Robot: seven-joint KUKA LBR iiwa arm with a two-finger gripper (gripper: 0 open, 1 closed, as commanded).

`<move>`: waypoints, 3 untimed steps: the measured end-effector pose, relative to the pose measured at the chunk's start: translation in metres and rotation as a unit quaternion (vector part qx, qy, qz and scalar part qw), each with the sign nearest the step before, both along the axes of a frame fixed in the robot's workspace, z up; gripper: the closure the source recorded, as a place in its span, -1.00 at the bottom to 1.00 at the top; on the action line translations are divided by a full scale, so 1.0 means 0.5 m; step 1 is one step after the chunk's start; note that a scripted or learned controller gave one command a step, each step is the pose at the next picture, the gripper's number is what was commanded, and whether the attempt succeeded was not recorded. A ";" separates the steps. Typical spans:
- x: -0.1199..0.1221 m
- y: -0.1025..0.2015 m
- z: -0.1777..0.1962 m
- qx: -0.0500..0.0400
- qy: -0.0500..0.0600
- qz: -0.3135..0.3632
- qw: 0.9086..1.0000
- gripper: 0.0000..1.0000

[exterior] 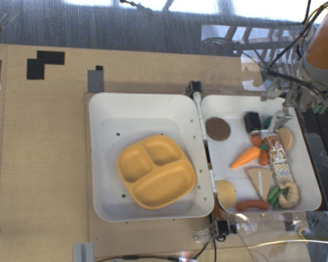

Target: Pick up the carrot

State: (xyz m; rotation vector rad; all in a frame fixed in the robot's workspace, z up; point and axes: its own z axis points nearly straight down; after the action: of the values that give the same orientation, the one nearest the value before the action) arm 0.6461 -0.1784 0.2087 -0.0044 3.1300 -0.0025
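The carrot (246, 157) is orange and tapered, lying in the middle of the right bin (306, 162) with its tip pointing lower left. Its thick end rests against a small red-orange piece (256, 141) and a printed snack packet (275, 149). My gripper (282, 114) hangs over the far right part of the same bin, above and to the right of the carrot and apart from it. It sits close to a black block (252, 121). Nothing is seen held in it.
A yellow divided plate (156, 171) lies in the left bin (104, 146). The right bin also holds a brown disc (217, 129), a beige oval (285, 137), a tan wedge (259, 179), a yellow round piece (225, 191), a sausage (252, 204) and green and beige items (284, 194). Cables cross above the right bin.
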 end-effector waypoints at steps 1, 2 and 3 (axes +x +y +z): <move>-0.125 0.086 -0.237 -0.001 -0.002 0.075 0.997 -1.00; -0.096 -0.003 -0.239 0.001 -0.002 -0.082 0.997 -1.00; -0.038 0.127 -0.239 0.002 -0.002 -0.013 1.000 -1.00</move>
State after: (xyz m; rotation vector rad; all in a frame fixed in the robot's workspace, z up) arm 0.6269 -0.1150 0.0894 0.0358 3.1252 0.0028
